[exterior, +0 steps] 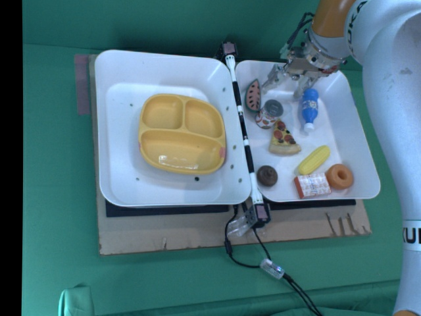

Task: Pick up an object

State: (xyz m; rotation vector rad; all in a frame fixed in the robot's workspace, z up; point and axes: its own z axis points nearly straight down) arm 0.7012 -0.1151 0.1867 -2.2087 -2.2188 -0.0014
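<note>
Blue bottle lies in the right bin, upper middle, cap toward 6 o'clock. Gripper hovers just at its 11 o'clock, fingers spread, nothing between them. Watermelon slice at the gripper's 8 o'clock; pizza slice and corn toward 6. Yellow divided plate sits in the left bin.

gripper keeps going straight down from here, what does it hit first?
Probably bare floor of the right bin. The gripper, fingers spread, hovers between the watermelon slice and the blue bottle, near the grey can. Depth is unclear, so the can might be clipped.
</note>
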